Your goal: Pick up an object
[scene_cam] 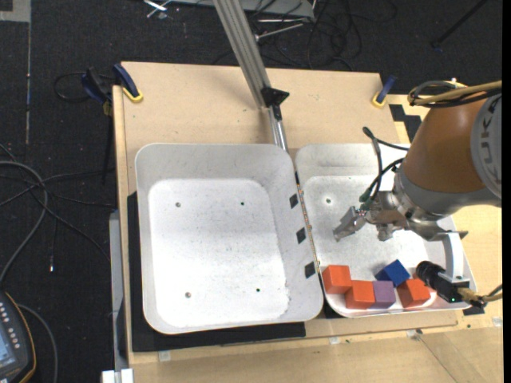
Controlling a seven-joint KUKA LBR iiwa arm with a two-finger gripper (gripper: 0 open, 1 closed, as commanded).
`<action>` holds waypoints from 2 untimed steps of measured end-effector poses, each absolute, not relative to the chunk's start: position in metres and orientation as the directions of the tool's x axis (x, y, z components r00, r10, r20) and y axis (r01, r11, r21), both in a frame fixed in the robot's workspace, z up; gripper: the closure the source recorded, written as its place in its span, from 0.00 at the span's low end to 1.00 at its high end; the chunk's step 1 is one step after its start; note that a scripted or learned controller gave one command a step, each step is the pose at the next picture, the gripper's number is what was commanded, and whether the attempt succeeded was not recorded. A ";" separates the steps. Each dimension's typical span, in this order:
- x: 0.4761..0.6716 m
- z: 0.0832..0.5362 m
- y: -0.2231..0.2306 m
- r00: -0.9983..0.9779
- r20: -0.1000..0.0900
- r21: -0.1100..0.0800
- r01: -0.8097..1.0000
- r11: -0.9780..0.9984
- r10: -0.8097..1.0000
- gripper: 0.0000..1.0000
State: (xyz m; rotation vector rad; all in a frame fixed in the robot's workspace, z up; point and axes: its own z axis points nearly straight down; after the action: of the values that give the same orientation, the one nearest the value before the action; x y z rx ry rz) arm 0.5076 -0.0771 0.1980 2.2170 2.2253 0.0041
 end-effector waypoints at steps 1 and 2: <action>0.539 0.296 -0.092 -0.003 -0.003 0.011 1.000 0.003 1.000 0.00; 0.513 0.166 -0.101 0.002 0.001 -0.009 1.000 -0.002 1.000 0.00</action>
State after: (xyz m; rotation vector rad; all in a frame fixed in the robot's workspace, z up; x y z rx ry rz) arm 0.5126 -0.1008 0.1664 2.2292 2.2238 -0.0088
